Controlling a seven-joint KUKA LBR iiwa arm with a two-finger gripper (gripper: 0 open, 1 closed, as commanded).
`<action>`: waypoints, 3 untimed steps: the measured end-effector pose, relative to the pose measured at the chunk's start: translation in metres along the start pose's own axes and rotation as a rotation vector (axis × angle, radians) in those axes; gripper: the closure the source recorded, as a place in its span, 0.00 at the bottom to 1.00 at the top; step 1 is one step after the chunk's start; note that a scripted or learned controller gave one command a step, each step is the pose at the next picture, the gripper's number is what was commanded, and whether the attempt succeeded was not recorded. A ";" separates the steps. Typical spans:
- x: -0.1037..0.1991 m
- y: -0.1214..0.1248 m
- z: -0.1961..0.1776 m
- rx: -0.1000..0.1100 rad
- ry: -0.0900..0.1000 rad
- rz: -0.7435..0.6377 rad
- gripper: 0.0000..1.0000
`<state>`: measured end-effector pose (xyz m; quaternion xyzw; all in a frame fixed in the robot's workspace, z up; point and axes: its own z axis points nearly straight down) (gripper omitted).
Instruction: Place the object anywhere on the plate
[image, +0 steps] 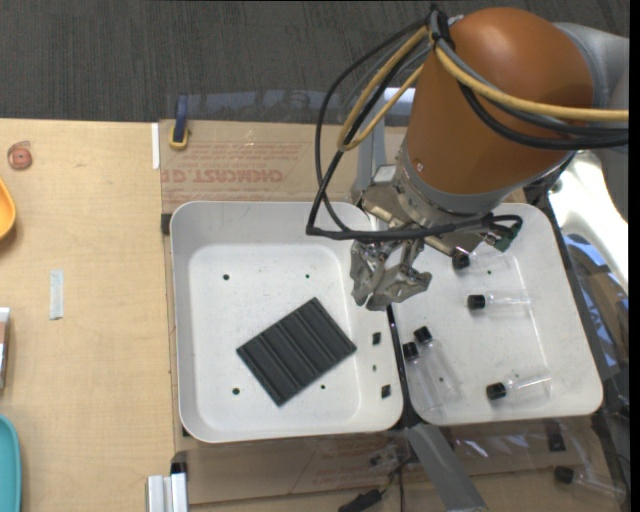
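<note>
A grey KUKA arm with a broad orange band (500, 90) reaches in from the right over two shallow white bins, its two-finger metal gripper (388, 285) hanging above the seam where the bins meet. Whether the tool is spread or pressed together cannot be told from this angle, and nothing can be seen pinched in it. In the left white bin (200, 400) a dark grey ribbed rectangular plate (297, 350) lies flat, turned at a slant, just left of and below the gripper. The right white bin (570, 300) holds several clear plastic vials with black caps: one (497, 299) near the middle, one (518, 386) near the front right corner, and another (428, 355) close to the dividing rim. Black cables (330, 150) loop from the wrist.
</note>
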<state>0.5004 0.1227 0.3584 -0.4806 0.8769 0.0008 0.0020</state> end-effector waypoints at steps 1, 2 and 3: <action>-0.005 0.029 0.072 -0.003 0.002 -0.313 1.00; -0.005 -0.018 0.070 -0.003 0.001 -0.343 1.00; 0.011 0.009 0.027 -0.002 -0.001 -0.662 1.00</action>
